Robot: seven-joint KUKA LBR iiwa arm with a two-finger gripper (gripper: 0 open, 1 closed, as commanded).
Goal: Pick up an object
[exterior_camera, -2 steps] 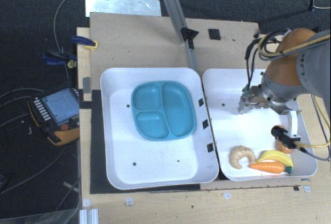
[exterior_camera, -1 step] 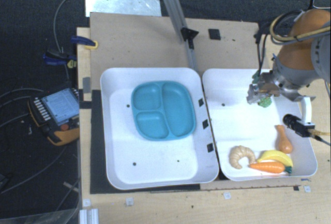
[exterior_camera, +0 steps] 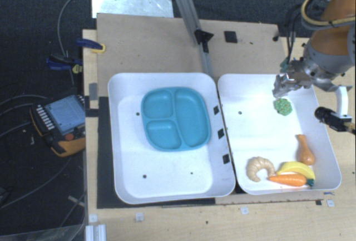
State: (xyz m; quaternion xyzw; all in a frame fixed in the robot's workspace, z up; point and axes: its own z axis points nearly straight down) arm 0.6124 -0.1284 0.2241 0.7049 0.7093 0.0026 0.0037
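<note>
The right bin (exterior_camera: 250,123) holds several toy foods. A green broccoli piece (exterior_camera: 283,107) lies near its far right side. At the near right corner are a tan croissant (exterior_camera: 260,167), a yellow banana (exterior_camera: 297,168), an orange carrot (exterior_camera: 288,180) and a brown drumstick (exterior_camera: 304,149). My gripper (exterior_camera: 282,88) hangs at the bin's far right, just above and behind the broccoli. Nothing shows in its grasp.
A blue divided plate (exterior_camera: 176,118) sits in the left bin (exterior_camera: 128,178). A slanted metal pole (exterior_camera: 186,0) crosses behind the bins. Clamps (exterior_camera: 89,45) and a handheld device (exterior_camera: 60,117) lie left of the bench.
</note>
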